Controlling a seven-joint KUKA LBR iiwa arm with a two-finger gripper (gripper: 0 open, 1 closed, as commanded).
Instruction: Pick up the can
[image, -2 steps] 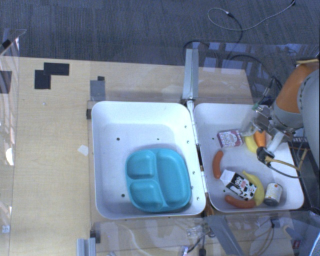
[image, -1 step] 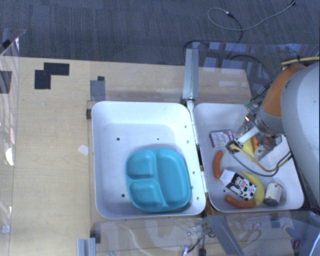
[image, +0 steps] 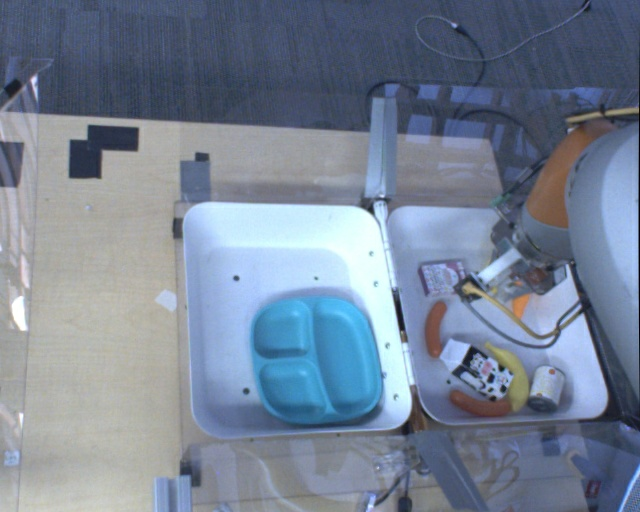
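Gripper (image: 533, 274) low over the far right part of the right bin (image: 420, 238), at the end of the grey arm (image: 612, 230) reaching in from the right edge, orange band (image: 556, 188) just above the wrist. Mostly hidden under the wrist from this slanted overhead view, so cannot tell whether clenched or released, nor whether touching anything. Just beside it, toward the near side, a small orange thing (image: 520, 303), partly covered, kind not clear. Can (image: 546, 388) in the near right corner of the same bin, pale with a reddish label, close to the near wall; upright or tipped, cannot tell. Lies nearer the camera than the gripper and slightly to its right, well apart from it, with bare white floor between. Just left of the can, a yellow banana (image: 510, 370), curving along a black-and-white carton (image: 480, 371) and touching it. Nearer still, along the near wall, a reddish sausage (image: 478, 404); a second sausage (image: 436, 327) further left, close to the divider between the bins, lying lengthwise. Beyond it, a small maroon packet (image: 441, 276), left of the gripper and apart from it. Left bin (image: 230, 260) alongside, holding a blue divided plate (image: 316, 358) toward its near side. Both bins on a pale wooden bench (image: 100, 330).
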